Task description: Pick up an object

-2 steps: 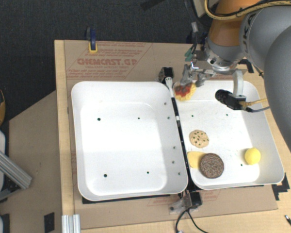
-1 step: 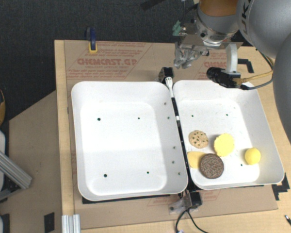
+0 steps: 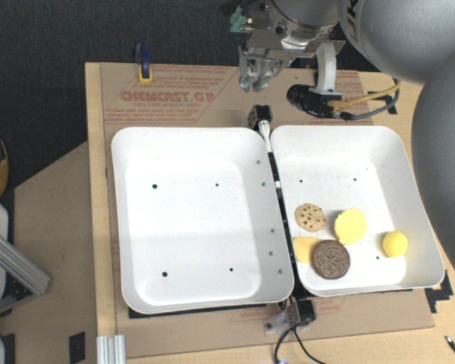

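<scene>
Lying in the right bin (image 3: pixel 379 139): a chocolate-chip cookie (image 3: pixel 310 217), dark cookie (image 3: pixel 331 258), yellow disc (image 3: pixel 350 225) and yellow ball (image 3: pixel 394 243); the tool (image 3: pixel 254 80) hangs above the worktop (image 3: pixel 174 101).

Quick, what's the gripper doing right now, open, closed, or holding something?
Gripper: up above the bins' far edge, nothing seen between its fingers; open or closed cannot be told.

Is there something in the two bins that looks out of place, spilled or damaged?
Nothing stands out. The chocolate chip cookie, yellow disc, dark brown cookie, yellow ball and a partly hidden yellow piece lie flat in the near part of the right bin. The gripper is above the bench behind the bins.
</scene>
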`<state>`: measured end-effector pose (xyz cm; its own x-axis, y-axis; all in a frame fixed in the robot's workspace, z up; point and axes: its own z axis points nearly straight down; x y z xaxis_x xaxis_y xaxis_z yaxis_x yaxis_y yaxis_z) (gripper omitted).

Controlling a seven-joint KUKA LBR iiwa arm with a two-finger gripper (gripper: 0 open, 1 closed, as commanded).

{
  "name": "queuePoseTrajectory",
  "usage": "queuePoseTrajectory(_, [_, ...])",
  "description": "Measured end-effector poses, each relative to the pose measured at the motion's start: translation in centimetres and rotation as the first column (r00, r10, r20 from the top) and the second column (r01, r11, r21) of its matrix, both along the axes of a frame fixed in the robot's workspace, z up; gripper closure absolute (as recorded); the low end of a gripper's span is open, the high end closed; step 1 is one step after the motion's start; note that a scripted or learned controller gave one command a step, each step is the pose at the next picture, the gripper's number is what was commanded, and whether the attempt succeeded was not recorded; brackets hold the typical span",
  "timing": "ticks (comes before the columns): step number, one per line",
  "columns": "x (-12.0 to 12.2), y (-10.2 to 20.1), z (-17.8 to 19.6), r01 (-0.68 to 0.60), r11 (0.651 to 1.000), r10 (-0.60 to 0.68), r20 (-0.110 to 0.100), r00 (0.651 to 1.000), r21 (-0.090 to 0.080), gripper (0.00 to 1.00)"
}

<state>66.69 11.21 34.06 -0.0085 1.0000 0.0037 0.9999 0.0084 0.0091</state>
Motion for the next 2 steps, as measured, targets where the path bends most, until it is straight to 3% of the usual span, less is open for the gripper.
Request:
queuePoseTrajectory(1, [-0.1, 4.2, -5.8, 0.005, 1.0, -0.005, -0.016, 1.0, -0.004, 1.0])
queuePoseTrajectory(2, [-0.2, 11.7, -12.0, 0.002, 1.0, -0.002, -0.016, 1.0, -0.003, 1.0])
